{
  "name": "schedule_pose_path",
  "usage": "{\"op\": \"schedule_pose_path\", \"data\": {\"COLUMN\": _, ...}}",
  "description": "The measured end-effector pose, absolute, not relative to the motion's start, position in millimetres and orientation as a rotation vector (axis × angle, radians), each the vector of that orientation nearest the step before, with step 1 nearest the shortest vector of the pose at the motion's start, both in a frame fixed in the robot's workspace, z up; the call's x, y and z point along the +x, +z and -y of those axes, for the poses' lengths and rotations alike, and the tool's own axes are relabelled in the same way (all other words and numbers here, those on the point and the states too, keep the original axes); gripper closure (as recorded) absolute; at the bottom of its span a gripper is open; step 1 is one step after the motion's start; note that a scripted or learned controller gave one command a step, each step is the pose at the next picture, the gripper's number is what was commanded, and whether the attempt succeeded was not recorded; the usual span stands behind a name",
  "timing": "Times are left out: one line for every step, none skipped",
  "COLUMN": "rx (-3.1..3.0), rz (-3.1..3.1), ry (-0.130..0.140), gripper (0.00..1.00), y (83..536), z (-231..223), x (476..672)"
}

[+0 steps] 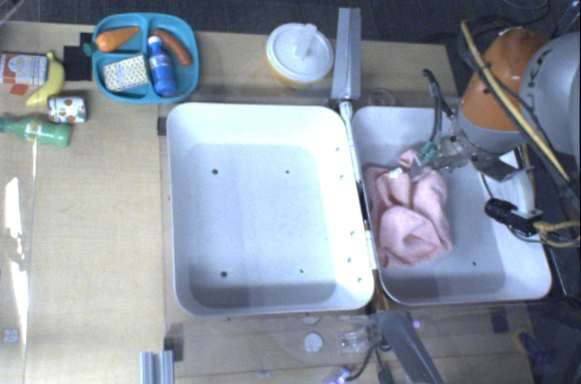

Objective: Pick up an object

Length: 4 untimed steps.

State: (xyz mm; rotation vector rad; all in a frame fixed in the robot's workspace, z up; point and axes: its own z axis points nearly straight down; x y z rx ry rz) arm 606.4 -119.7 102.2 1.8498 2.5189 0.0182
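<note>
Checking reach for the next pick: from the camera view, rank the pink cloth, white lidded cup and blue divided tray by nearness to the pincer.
1. Pink cloth, right bin, at the pincer.
2. White lidded cup, behind the bins.
3. Blue divided tray, far left.

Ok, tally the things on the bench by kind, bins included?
White bins: 2
Pink cloth: 1
Blue divided tray: 1
Lidded cup: 1
Banana: 1
Small can: 1
Green bottle: 1
Total: 8
</note>
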Motion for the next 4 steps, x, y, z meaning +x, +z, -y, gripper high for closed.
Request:
{"op": "schedule_pose_path", "data": {"rx": 1.850, "rz": -2.519, "ry": 0.018, "gripper": 0.00, "y": 102, "z": 120, "x": 606.4}}
{"op": "schedule_pose_path", "data": {"rx": 1.835, "rz": -2.534, "ry": 0.011, "gripper": 0.00, "y": 90, "z": 139, "x": 572.7}}
{"op": "schedule_pose_path", "data": {"rx": 1.830, "rz": -2.530, "ry": 0.017, "gripper": 1.00, "y": 102, "z": 139, "x": 575.5}}
{"op": "schedule_pose_path", "data": {"rx": 1.875, "rz": -2.515, "ry": 0.006, "gripper": 1.00, "y": 199, "z": 77, "x": 634.5}}
